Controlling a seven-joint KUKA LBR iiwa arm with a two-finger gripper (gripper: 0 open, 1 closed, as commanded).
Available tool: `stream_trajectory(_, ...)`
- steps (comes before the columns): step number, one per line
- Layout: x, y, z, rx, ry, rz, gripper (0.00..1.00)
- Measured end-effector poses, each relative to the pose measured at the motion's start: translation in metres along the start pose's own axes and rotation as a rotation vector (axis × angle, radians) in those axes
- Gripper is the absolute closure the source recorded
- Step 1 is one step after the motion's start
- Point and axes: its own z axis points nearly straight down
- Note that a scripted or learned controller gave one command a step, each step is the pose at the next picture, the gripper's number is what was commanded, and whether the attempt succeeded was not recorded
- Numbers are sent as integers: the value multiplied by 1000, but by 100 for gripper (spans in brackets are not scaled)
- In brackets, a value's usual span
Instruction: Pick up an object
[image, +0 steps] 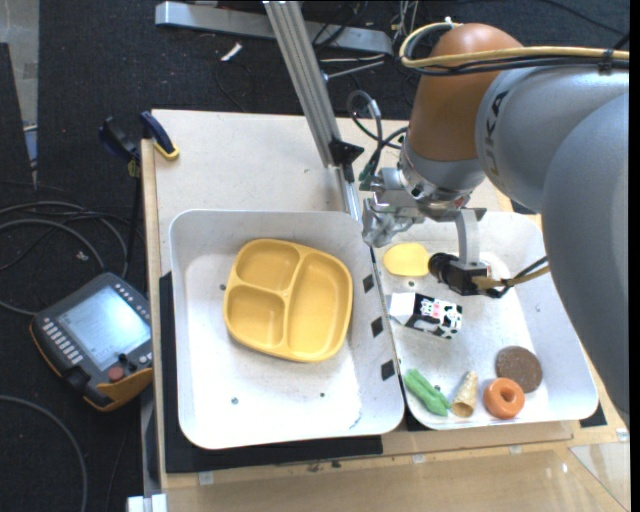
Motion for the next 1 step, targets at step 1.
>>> stream_trajectory(1, 44, 6, -2, 0, -1, 2, 100)
